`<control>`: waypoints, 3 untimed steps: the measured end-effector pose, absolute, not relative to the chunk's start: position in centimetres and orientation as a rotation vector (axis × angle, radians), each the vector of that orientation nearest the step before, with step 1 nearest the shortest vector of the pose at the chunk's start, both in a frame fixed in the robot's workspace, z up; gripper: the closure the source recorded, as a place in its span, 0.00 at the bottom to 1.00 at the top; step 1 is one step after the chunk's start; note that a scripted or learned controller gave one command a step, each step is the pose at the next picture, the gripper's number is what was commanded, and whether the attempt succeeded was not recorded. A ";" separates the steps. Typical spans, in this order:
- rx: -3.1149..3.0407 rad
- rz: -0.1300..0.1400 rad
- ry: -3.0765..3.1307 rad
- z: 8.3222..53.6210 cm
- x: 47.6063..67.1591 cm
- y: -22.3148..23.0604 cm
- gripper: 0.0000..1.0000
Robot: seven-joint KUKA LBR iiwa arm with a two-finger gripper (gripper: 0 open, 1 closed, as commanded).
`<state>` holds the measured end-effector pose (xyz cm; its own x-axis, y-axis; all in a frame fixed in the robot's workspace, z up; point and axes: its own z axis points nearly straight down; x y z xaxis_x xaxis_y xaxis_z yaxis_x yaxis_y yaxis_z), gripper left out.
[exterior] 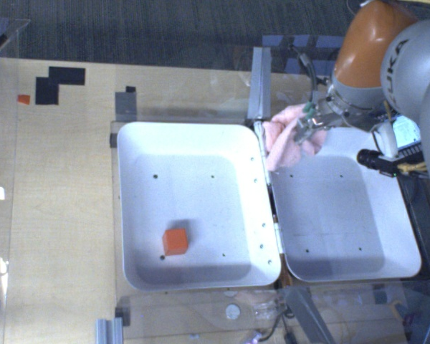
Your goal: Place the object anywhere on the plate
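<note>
- Pincer (306, 124) first: I see it at the top-left corner of the right bin, its fingers closed on a pink cloth (287, 143) that hangs from them, bunched and crumpled.
- On my feed the surface (50, 213) is pale wood, and it carries both bins side by side.
- I read the arm (394, 41) coming in from the right, grey with its orange band just above the wrist, reaching over the far edge of the right bin.
- My left bin (193, 149) is a shallow white tray with rounded corners; its right rim touches the other bin's rim.
- My right bin (344, 221) is the same kind of white tray, and I see its floor bare below the cloth.
- I see the pink cloth draping over the divider between the two bins, its lower folds near the right bin's left wall; I cannot tell whether it touches the floor.
- I spot a small orange block (175, 241) lying on the left bin's floor, toward the near-left part, well apart from the cloth.
- I note black tape marks (56, 83) on the surface at far left.
</note>
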<state>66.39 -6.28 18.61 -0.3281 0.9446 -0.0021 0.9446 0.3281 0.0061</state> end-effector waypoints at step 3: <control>0.659 0.007 3.060 23.4 65.4 3.5 1.00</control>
